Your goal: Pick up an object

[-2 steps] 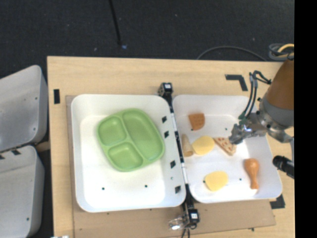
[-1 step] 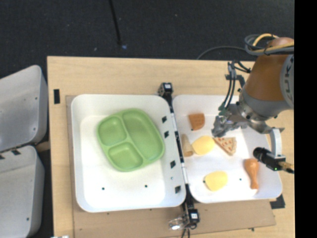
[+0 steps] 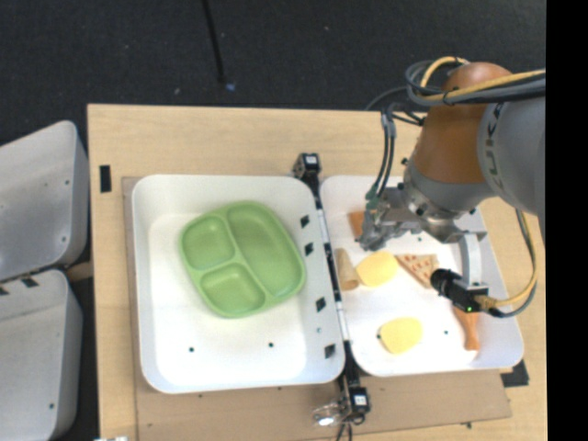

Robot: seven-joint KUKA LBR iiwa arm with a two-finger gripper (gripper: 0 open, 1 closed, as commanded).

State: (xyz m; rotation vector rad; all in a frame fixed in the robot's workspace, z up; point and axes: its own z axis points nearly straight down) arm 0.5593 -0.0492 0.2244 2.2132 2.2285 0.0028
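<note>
The right bin [image 3: 496, 338] holds several food pieces. A pale yellow chunk [image 3: 376, 269] lies in its middle, with a tan wedge [image 3: 346, 270] at its left. A second yellow piece [image 3: 401, 334] sits nearer the front. A pizza-like slice [image 3: 420, 266] lies to the right of the chunk. An orange strip [image 3: 470, 329] lies at the right and a small orange bit [image 3: 355, 220] at the back left. My gripper [image 3: 375, 231] hangs low over the bin's back left, just above the pale yellow chunk and beside the small orange bit.
A green three-part plate [image 3: 243, 258] lies in the left bin [image 3: 165, 338]. A black-clipped divider [image 3: 323, 265] runs between the bins. The arm's grey and orange body [image 3: 459, 145] covers the right bin's back. White chairs [image 3: 37, 200] stand left of the bench.
</note>
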